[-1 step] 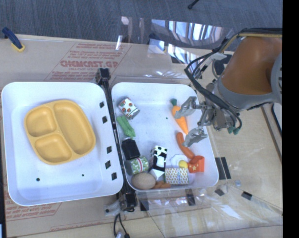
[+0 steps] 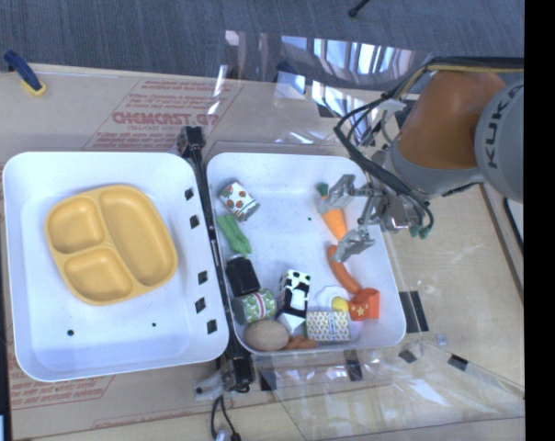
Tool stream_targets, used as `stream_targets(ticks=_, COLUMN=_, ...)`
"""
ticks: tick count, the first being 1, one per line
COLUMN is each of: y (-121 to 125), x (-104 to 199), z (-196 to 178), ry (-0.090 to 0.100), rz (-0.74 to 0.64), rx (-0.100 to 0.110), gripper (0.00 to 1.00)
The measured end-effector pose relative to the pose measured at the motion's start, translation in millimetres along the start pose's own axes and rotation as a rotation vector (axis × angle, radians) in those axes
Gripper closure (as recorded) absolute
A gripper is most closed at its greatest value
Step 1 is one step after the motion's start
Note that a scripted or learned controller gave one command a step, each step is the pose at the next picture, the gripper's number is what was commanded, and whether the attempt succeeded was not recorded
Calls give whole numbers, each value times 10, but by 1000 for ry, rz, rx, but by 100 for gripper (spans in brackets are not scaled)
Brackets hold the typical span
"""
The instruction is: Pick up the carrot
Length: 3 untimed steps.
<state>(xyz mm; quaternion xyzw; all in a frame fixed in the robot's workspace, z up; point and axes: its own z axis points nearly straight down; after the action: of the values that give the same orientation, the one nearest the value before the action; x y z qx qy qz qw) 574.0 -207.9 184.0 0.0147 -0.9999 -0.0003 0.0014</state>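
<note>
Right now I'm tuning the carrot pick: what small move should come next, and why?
Probably close the fingers: the gripper sits open in the right bin, its fingers either side of the carrot, which lies loose between them. If depth looks short, ease down first.

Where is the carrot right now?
The carrot lies in the right bin, toward its right side, between the open fingers of the gripper, just above a red sausage.
</note>
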Motion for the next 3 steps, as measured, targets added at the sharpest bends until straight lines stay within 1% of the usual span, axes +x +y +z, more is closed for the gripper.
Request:
stream_targets(ticks=1, y=-25, x=-543, z=948, ry=0, rz=33, rx=-1, gripper=0)
stream_targets(ticks=2, y=-15, x=-582, z=796, ry=-11, rz=25, rx=3, gripper=100)
stream_targets(ticks=3, y=-59, x=-863, z=-297, ry=-18, rz=157, rx=5, gripper=100)
